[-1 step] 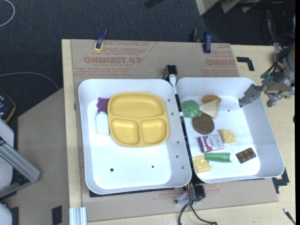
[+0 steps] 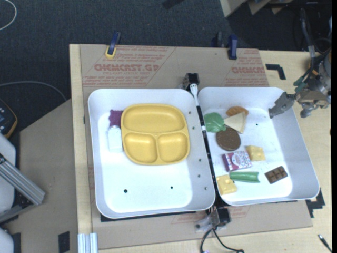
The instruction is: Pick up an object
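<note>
My gripper (image 2: 279, 107) hangs over the right bin's (image 2: 303, 146) far right rim, grasping nothing. I judge the brown cookie (image 2: 228, 139) near the bin's centre the easiest target, so I'd centre above it before descending.

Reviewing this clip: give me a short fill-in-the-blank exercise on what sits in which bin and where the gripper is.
1. The yellow divided tray lies in the ____ bin.
2. The tray has ____ compartments.
3. The brown round cookie lies in the ____ bin.
4. The gripper hangs over the right bin's ____ corner.

Missing words: left; three; right; top right
</note>
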Robot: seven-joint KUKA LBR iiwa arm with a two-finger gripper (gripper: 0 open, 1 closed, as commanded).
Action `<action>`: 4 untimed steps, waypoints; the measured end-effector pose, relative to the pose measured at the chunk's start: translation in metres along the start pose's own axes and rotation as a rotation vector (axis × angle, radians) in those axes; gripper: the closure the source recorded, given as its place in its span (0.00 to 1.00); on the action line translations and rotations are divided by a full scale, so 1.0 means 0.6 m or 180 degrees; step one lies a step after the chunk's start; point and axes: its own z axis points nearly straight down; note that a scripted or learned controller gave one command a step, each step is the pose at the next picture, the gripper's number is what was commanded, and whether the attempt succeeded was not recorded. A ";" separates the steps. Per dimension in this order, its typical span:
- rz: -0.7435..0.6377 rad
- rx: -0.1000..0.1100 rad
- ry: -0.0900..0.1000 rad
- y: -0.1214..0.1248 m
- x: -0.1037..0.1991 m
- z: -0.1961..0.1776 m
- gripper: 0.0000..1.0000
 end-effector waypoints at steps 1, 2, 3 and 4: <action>-0.0002 0.0021 0.0008 0.006 0.006 0.073 0.00; -0.0001 0.0022 0.0008 0.008 0.009 0.145 0.00; -0.0001 0.0021 0.0008 0.010 0.008 0.250 0.00; -0.0001 0.0020 0.0008 0.009 0.009 0.310 0.00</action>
